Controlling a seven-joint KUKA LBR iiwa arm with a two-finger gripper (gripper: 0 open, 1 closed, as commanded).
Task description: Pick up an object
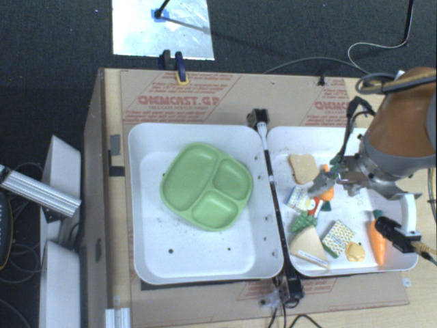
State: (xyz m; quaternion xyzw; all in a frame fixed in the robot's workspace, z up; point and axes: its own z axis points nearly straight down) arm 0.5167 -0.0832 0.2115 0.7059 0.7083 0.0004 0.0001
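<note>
I am watching the hand point(321, 185) hanging low over the right bin point(389, 268), and I cannot tell how it is set — it is too small and blurred here. Toy food is lying scattered beneath it: a bread slice point(302, 167) toward the bin's far left corner, a cheese wedge point(307, 242) near the front edge, and a carrot point(377, 243) at the right side. The left bin point(147, 251) is carrying a green divided plate point(207, 186) (roughly centred).
</note>
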